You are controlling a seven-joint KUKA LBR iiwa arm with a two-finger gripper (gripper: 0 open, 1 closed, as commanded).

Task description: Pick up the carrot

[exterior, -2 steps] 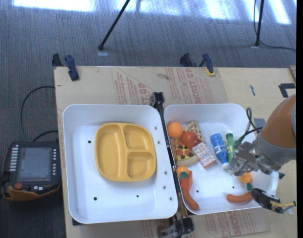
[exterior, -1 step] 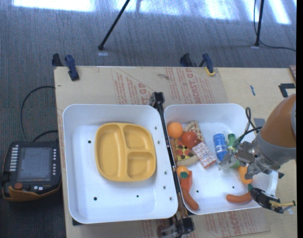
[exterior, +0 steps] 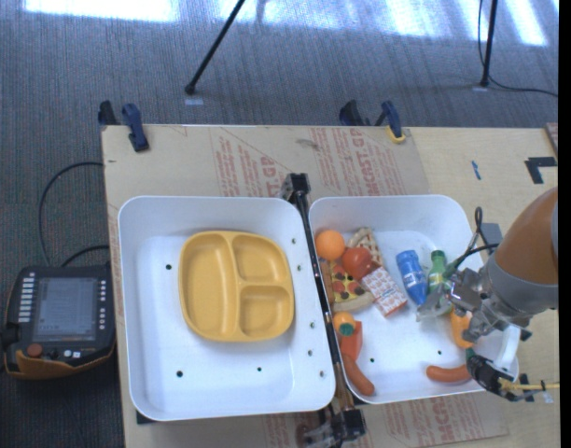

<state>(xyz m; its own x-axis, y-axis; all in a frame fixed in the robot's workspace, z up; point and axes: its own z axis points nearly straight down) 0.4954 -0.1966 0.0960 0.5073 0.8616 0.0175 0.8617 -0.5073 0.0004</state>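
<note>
**Carrot lies at the near left of the right bin, arm over the bin's right side**

A black handheld pendant (exterior: 60,317) sits on the carpet to the left of the bench (exterior: 229,157). On the bench, the left bin (exterior: 146,381) holds a yellow divided plate (exterior: 236,284), lying flat with its three compartments facing up.

The right bin (exterior: 397,208) carries the clutter. The carrot (exterior: 350,340) lies against the bin's left wall, towards the near corner. Its long axis runs almost near-to-far: the blunt orange top points to the far side and the redder body tapers to the near side. Just nearer, almost touching its tip, is a sausage (exterior: 360,378) slanting to the near right. Beyond the carrot lie a pizza slice (exterior: 340,287), an orange (exterior: 329,244), a red tomato-like piece (exterior: 357,261) and a small printed box (exterior: 385,291). Further right are a blue bottle (exterior: 411,276) and a green bottle (exterior: 438,269). A second sausage (exterior: 448,373) rests near the bin's near wall.

The tool (exterior: 467,329) hangs over the right side of the bin, well apart from the carrot. The wrist and cabling hide its fingers, so whether it is released or clenched cannot be told. An orange item under it is mostly hidden and hard to identify.
</note>
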